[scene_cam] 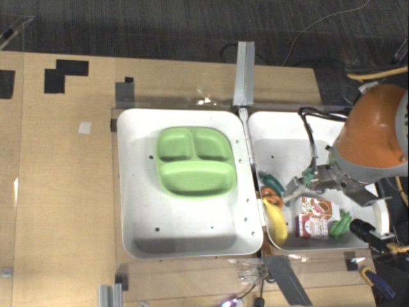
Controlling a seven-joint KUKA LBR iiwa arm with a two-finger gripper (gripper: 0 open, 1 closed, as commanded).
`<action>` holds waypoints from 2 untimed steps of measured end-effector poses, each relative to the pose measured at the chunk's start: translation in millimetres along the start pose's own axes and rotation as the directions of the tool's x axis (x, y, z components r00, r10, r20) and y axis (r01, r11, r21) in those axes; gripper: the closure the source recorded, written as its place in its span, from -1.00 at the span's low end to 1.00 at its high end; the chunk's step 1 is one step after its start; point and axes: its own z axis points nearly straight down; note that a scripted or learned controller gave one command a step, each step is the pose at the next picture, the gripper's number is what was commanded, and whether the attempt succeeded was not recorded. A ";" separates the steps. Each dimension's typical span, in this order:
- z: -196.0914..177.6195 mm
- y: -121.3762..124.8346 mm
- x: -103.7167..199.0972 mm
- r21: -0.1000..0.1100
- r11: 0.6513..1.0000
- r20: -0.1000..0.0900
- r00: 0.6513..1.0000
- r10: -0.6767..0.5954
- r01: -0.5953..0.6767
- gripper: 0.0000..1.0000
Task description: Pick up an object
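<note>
The right bin (281, 139) holds several small things along its near side. A yellow banana (275, 220) lies by the left wall, with an orange piece (271, 199) and a teal-green piece (271, 183) just behind it. A red and white carton (314, 218) lies flat to the banana's right, and a green toy (342, 225) sits beside the carton. My gripper (307, 183) hangs over the right bin, just behind the carton and to the right of the teal-green piece. Nothing shows in its grasp.
The left bin (137, 190) bears a green divided plate (194, 160) at its middle. A metal divider post (244, 75) stands behind the wall between the bins. The arm's orange band (374, 130) and black cables cover the right bin's far right part.
</note>
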 end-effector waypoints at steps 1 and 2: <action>86.4 5.0 -14.9 0.000 0.997 0.000 0.997 -0.073 0.073 -1.00; 92.3 79.3 -33.5 -0.013 0.979 0.005 0.979 -0.203 0.203 -1.00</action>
